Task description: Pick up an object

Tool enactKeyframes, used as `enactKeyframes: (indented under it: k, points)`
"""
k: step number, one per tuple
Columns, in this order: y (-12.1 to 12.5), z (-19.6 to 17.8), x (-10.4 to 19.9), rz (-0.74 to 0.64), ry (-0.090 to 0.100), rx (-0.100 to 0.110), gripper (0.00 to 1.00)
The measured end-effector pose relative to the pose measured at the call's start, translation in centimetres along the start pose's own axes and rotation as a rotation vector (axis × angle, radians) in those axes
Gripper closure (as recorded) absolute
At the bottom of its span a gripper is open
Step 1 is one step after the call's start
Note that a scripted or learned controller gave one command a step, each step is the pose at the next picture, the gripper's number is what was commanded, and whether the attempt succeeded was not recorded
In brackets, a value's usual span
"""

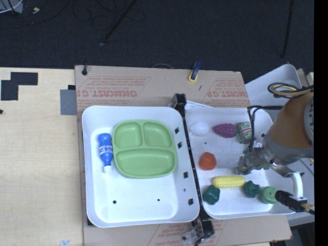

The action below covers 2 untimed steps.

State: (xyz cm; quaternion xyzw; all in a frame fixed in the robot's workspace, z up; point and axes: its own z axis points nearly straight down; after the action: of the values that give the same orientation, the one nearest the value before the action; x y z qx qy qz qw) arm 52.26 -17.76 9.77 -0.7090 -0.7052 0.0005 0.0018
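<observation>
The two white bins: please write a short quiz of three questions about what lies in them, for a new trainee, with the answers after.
1. True or false: the green divided plate lies in the left bin.
2. Which thing lies directly left of the plate?
A. a blue bottle
B. a red cup
C. a spoon
3. Fill in: in the right bin, the yellow thing just below and left of the pincer is a toy ____.

Key
1. True.
2. A, the blue bottle, with its white cap towards the near edge.
3. Corn; the corn cob lies flat, between the orange ball and the green pieces.
</observation>
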Motion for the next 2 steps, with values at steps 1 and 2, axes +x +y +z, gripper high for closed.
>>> enactKeyframes:
  k: [1, 2]
  points:
    - [0.2, -4.5, -0.9, 0.003, -0.002, -0.004, 1.0]
    - [0.8, -9.7, -1.9, -0.004, -0.003, -0.005, 1.0]
